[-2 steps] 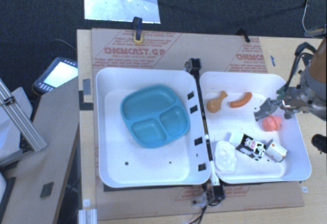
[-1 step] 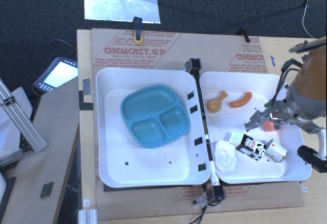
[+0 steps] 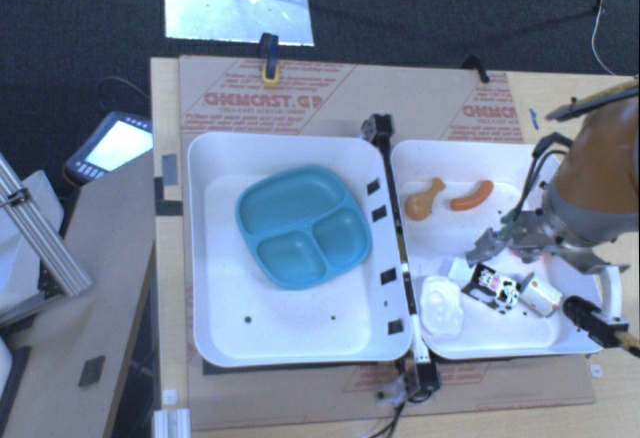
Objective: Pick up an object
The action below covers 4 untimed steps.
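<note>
The gripper (image 3: 492,248) hangs low over the right bin (image 3: 500,158), and I cannot tell how its tips are set, because it is small and blurry there. Just under it and touching it in the picture lies a small black and white thing (image 3: 492,285). Next to that, toward the arm side, lies a little white bottle (image 3: 540,296) on its side. On the other side, in the near corner of the right bin beside the middle wall, sits a lumpy white thing (image 3: 441,307). At the far end of the right bin lie a toy chicken leg (image 3: 424,199) and a toy sausage (image 3: 471,195), close to each other and well apart from the gripper. The arm (image 3: 600,181) comes in over the right bin's outer edge, with its orange band on top. Beside the right bin is the left bin (image 3: 220,326), and in its middle lies a blue tray (image 3: 303,224) with three parts. Both bins rest on a brown cardboard sheet (image 3: 330,91).
</note>
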### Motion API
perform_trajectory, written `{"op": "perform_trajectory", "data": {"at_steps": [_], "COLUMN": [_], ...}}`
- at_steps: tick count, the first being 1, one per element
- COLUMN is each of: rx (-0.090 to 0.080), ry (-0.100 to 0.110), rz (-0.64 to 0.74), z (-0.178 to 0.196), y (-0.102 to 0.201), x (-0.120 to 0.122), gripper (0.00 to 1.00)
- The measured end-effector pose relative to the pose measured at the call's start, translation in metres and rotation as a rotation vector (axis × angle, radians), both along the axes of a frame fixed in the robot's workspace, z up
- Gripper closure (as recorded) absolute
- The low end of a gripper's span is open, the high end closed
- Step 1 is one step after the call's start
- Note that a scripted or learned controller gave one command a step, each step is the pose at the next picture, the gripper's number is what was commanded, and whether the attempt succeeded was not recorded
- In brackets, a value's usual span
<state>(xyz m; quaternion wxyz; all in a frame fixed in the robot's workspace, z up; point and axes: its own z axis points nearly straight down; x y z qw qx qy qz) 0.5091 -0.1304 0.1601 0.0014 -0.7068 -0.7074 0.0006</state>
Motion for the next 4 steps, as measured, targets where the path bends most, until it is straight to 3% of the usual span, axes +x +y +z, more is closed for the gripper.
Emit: {"op": "perform_trajectory", "data": {"at_steps": [1, 2, 4], "rx": [0.0, -0.001, -0.003], "ry": [0.0, -0.006, -0.011], "rz": [0.0, -0.001, 0.004], "z": [-0.043, -0.03, 0.087], "y": [0.004, 0.003, 0.005], "x": [0.002, 0.004, 0.019], "gripper": [0.0, 1.0, 1.0]}}
